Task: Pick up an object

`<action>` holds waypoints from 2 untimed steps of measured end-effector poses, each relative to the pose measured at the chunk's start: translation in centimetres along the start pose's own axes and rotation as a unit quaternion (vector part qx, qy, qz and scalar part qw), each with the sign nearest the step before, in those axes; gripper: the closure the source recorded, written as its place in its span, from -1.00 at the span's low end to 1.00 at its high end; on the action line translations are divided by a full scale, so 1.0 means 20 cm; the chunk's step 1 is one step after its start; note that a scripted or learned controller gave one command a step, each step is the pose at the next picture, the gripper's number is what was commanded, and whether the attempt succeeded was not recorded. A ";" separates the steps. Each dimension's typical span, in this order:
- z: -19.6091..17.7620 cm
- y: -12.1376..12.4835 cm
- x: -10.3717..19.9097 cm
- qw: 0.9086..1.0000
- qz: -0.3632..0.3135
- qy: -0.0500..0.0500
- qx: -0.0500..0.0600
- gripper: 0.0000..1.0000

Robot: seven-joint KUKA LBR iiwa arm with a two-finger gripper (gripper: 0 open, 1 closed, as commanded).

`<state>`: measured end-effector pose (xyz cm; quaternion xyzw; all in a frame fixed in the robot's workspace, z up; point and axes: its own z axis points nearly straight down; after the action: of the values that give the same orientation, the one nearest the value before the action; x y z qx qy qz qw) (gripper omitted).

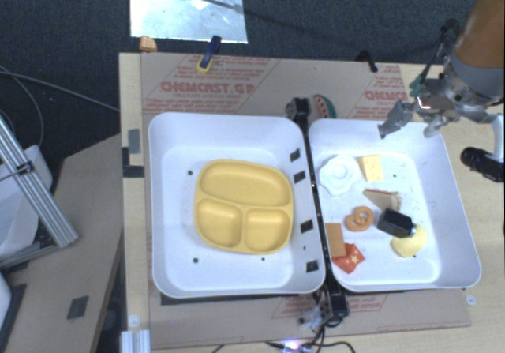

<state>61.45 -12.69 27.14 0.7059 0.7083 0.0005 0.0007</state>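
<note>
While the claw (412, 118) hangs spread and holding nothing, the cheese slice (370, 167) lies below-left of it.

The gripper (410, 124) hangs spread and bare above the right bin's (450, 209) far rim, toys (371, 221) below.

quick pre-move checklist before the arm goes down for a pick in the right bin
1. Gripper above the right bin: ok, it hangs over the far rim.
2. Fingers open: ok, the two tips stand apart with nothing between them.
3. Objects within the bin: ok, yellow block, white piece, round brown piece, black block and others lie on the floor.
4. A target standing alone: yellow block ok; black block not ok, it touches neighbours.
5. Gripper directly over a target: not ok.
6. Yellow tray out of the way: ok, left bin.
</note>
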 end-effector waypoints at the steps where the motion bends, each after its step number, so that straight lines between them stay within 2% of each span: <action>1: 0.91 -0.31 -0.03 1.000 0.002 -0.002 -0.001 -1.00; 2: 0.94 -0.30 0.22 1.000 -0.002 0.002 0.001 -1.00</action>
<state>55.38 -8.25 8.42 0.7047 0.7095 0.0011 -0.0009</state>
